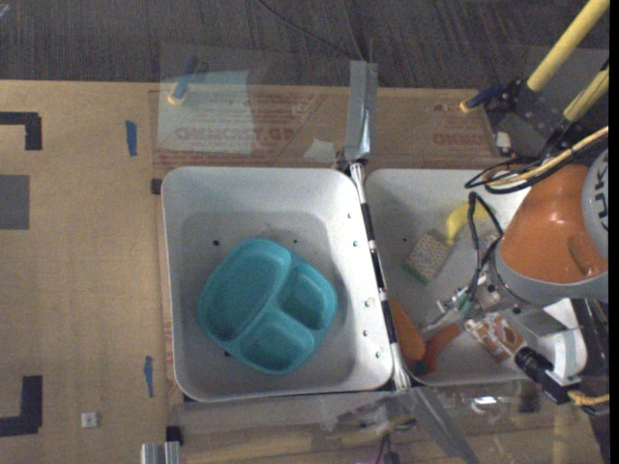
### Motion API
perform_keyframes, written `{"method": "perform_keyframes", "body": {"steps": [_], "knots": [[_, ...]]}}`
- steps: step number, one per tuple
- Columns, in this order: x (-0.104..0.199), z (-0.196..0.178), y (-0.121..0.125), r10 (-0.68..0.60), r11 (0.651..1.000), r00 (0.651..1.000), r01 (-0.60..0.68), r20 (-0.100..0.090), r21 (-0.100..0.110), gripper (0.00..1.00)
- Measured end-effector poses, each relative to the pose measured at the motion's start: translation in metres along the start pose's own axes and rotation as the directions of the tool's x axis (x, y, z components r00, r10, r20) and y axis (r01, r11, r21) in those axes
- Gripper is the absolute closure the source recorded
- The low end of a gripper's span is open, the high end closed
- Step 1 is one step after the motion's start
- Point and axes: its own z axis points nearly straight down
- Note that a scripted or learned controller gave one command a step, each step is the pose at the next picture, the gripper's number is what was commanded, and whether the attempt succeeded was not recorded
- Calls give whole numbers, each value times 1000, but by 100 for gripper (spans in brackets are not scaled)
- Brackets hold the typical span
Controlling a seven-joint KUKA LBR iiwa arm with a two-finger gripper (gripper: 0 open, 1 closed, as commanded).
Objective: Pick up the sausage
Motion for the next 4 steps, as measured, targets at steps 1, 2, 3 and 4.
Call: {"method": "perform_keyframes", "body": {"steps": [1, 2, 3, 4], "knots": [[3, 9, 0, -102, 995, 995, 102, 5, 3, 0], [3, 0, 0, -98, 995, 995, 98, 2, 1, 100], [3, 0, 0, -98, 995, 995, 98, 2, 1, 0], [1, 8, 2, -286, 958, 958, 286, 11, -2, 0]]}}
